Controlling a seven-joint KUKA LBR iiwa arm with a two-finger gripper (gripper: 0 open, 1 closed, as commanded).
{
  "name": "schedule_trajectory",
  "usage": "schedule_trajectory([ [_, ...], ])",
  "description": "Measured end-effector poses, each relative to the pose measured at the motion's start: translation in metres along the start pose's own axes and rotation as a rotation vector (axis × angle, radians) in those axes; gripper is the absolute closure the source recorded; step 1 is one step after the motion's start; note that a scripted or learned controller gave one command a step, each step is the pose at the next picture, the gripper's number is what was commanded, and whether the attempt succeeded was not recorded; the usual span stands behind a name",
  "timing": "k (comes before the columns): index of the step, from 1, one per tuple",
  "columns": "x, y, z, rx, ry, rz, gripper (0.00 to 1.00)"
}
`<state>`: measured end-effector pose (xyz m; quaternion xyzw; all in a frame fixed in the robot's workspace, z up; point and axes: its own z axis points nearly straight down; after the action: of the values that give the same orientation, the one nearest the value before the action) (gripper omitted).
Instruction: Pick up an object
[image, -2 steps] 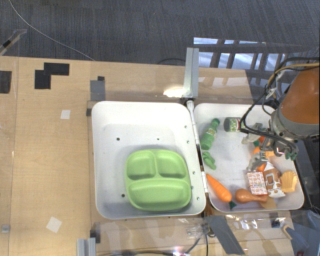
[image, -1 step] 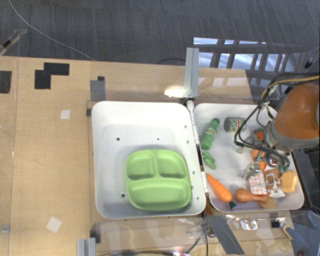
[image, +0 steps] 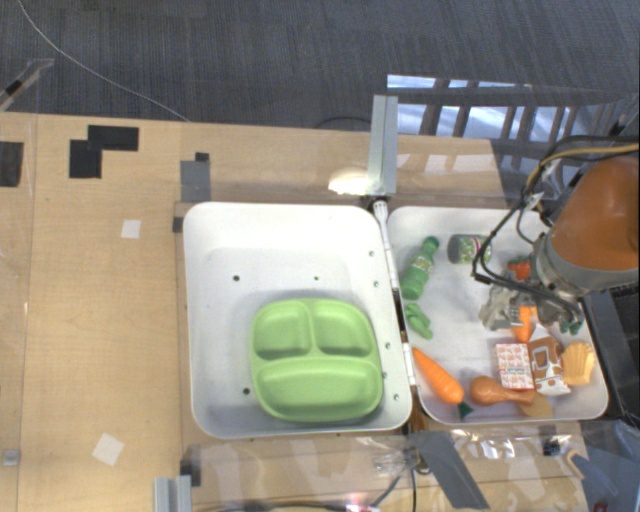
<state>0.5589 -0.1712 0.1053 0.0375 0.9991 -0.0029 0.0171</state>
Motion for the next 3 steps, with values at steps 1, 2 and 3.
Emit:
schedule_trajectory([
  [1, -0.003, 0.018, -0.135, -0.001, 0.012, 0.121, 1.0],
  [2, -0.004, 0.019, -0.143, -0.002, 0.011, 0.116, 1.0],
  [3, -0.065, 0.008, -0.167, -0.004, 0.021, -0.036, 1.0],
])
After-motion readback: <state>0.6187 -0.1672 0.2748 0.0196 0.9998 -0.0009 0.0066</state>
